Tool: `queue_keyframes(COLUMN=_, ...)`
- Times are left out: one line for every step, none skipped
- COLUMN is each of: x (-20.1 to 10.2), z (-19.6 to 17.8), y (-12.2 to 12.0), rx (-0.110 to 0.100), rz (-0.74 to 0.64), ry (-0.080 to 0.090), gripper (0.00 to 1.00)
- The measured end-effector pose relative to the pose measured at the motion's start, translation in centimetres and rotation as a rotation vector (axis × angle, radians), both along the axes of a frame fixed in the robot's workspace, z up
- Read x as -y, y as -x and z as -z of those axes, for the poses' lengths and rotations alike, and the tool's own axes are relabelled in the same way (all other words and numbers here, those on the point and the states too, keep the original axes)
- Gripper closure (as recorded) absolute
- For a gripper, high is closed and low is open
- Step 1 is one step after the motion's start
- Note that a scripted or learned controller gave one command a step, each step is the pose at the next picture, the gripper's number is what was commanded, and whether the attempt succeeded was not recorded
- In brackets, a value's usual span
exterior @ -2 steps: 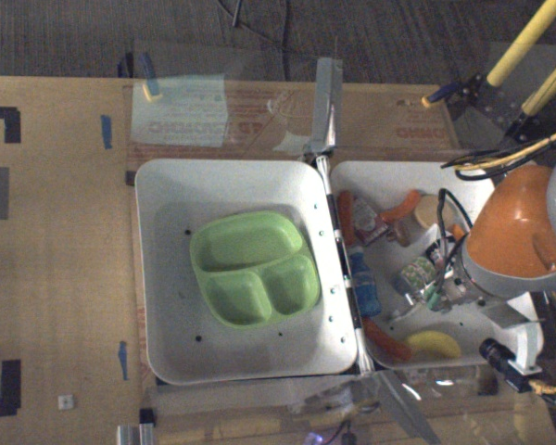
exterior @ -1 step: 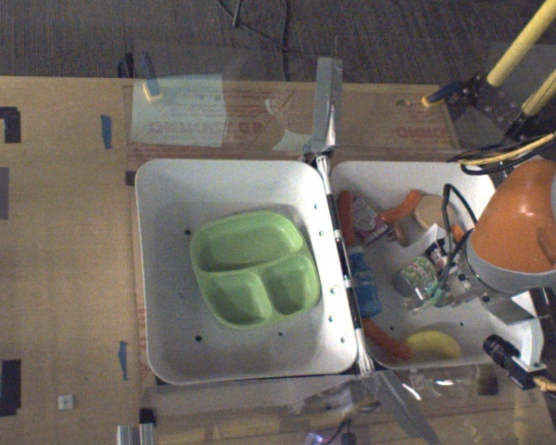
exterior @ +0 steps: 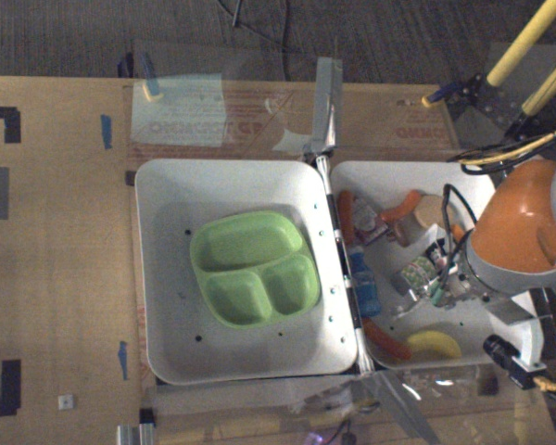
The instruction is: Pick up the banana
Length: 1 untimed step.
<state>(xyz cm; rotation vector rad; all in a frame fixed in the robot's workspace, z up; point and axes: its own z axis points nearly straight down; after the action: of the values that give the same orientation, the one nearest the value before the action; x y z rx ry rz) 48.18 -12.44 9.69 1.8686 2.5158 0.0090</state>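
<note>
Yellow banana [exterior: 433, 344] lies near the front edge of the right bin [exterior: 477, 185], just beside a red sausage-shaped toy [exterior: 385, 339]. My pincer [exterior: 424, 286] hangs above it, over the clutter in that bin; whether it is spread or clenched I cannot tell. A green divided plate [exterior: 253, 268] sits in the left bin [exterior: 167, 248].

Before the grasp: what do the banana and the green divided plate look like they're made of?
The banana looks like a smooth, evenly yellow moulded plastic toy, with no spots or bruises, though the view is too coarse to be sure. The green divided plate looks like matte moulded plastic: uniform lime colour, soft rounded compartment walls, only faint sheen.
</note>
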Motion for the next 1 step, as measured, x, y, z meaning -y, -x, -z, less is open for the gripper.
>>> queue_keyframes(x=0.11, z=-0.94, y=-0.04, rx=0.003, rz=0.003, ry=0.0, gripper=1.0)
